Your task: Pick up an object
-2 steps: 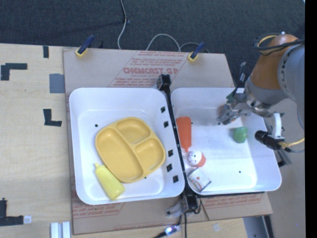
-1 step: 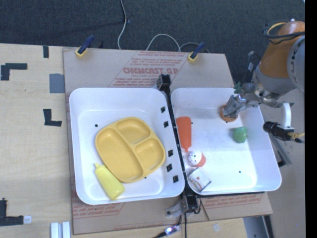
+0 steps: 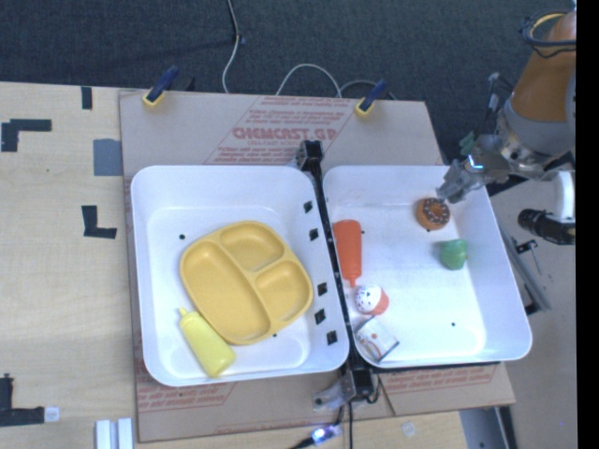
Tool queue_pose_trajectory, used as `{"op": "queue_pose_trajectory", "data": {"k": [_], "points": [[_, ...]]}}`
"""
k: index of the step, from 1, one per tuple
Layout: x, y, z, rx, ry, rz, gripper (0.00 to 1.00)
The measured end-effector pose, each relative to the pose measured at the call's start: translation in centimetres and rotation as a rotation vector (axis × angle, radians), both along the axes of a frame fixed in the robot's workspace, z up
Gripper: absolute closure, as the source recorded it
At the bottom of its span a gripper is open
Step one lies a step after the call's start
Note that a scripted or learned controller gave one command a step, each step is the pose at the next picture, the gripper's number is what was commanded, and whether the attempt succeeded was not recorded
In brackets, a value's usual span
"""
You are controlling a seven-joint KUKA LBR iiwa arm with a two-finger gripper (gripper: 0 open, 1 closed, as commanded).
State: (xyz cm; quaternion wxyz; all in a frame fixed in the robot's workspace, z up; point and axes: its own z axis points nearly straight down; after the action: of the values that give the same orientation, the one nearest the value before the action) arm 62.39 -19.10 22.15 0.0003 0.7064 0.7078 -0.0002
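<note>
The right bin (image 3: pixel 487 340) holds a small brown doughnut-like piece (image 3: pixel 432 214), a green lump (image 3: pixel 453 253), an orange carrot-like stick (image 3: pixel 348 248), a small white and red ball (image 3: pixel 370 298) and a clear wrapper (image 3: pixel 378 341). My gripper (image 3: pixel 456 181) hangs at the bin's far right rim, just above and to the right of the brown piece. Nothing shows between its fingers. The arm with its orange band (image 3: pixel 547 73) comes in from the upper right.
The left bin (image 3: pixel 150 251) holds a yellow divided plate (image 3: pixel 245 280) and a yellow mustard bottle (image 3: pixel 206 340) at its near left. Black clips (image 3: pixel 323 288) line the wall between the bins. A white cable (image 3: pixel 309 73) loops behind on the cardboard.
</note>
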Motion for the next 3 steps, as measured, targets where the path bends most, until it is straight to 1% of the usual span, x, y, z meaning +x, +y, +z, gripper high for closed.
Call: {"op": "queue_pose_trajectory", "data": {"k": [1, 2, 3], "points": [[0.1, 0.0, 4.6, 0.0, 0.0, 0.0, 1.0], [-0.7, 5.0, 3.1, 0.003, 0.007, 0.003, 1.0], [-3.0, 10.6, 2.9, 0.003, 0.006, 0.004, 1.0]]}}
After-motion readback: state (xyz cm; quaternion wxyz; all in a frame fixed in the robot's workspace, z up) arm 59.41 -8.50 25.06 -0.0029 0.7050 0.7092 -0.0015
